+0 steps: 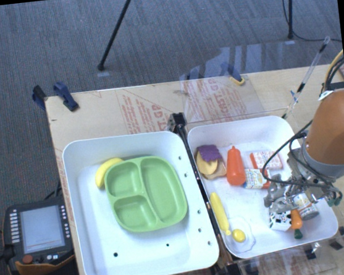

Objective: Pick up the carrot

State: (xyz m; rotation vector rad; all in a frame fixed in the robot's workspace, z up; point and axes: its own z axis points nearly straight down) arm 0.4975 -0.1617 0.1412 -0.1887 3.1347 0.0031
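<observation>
Carrot (297,220) is lying small and orange in the right bin's (245,125) near right corner, beside a cow-print carton (280,220). We are judging it a light, stiff, smooth plastic toy; mid-body across its width is looking best. Tool (297,196) is hovering just above; we cannot tell its opening.

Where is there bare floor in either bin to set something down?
Left bin: bare strip below the green tray. Right bin: bare middle patch between yellow utensil and end effector. Crowded: top row and the carrot corner.
</observation>
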